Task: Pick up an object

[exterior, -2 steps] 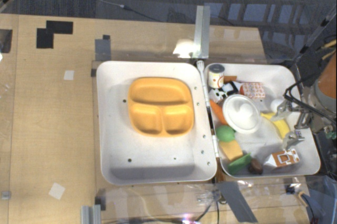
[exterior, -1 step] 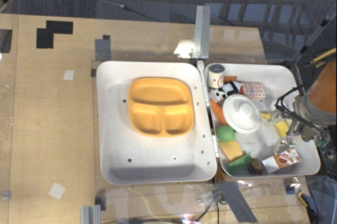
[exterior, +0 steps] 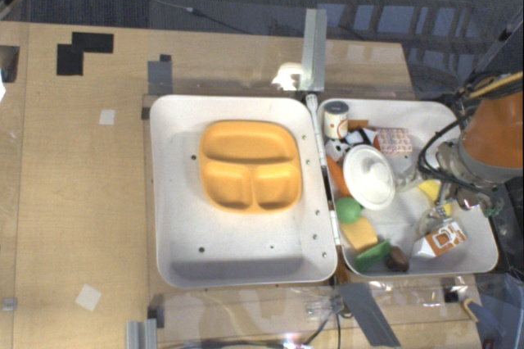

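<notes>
Raised above everything else, the grey arm (exterior: 491,134) with its orange band comes in at the right edge over the right bin (exterior: 483,257). Its gripper (exterior: 446,204) hangs below the wrist among dark cables; whether it is open or closed cannot be told, and nothing can be seen held in it.

At the far left, the wooden bench (exterior: 74,175) carries black patches near its back edge. Next comes the left bin (exterior: 176,200), with an orange-yellow divided tray (exterior: 250,165) lying flat in its middle. A metal post (exterior: 314,44) stands behind the seam between the two bins.

All the loose pickable things are in the right bin. Along its left side sit a small labelled can (exterior: 335,118) at the back, then a green ball (exterior: 349,210), a yellow block (exterior: 359,234) and a green piece (exterior: 372,255) toward the front. A white bowl (exterior: 368,175) rests near the middle, with a red-and-white packet (exterior: 393,141) behind it. A dark brown lump (exterior: 397,260) lies beside the green piece. Just beside the gripper are a yellow piece (exterior: 429,190) and, toward the front, an orange-and-white carton (exterior: 444,238).
</notes>
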Robot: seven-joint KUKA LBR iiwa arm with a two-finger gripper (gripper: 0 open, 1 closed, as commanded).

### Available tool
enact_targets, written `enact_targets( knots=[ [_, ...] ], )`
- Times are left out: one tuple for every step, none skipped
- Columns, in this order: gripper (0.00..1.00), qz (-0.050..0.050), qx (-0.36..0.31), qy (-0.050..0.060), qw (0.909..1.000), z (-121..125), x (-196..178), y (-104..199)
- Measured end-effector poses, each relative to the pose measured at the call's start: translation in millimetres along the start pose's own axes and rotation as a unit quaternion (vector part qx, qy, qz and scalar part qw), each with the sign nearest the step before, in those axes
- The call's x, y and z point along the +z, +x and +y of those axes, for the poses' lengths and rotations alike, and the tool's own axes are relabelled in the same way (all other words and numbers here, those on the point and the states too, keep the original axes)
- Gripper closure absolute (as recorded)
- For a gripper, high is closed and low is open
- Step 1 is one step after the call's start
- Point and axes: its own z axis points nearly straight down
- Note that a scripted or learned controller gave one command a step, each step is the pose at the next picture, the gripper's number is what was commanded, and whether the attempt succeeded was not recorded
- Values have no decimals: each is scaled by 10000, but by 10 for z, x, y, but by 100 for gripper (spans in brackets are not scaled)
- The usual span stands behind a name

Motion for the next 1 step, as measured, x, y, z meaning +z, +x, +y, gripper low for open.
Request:
enact_targets(
  knots=[
    [100, -85, -34, 34, 10000, 1, -149, -66]
  ],
)
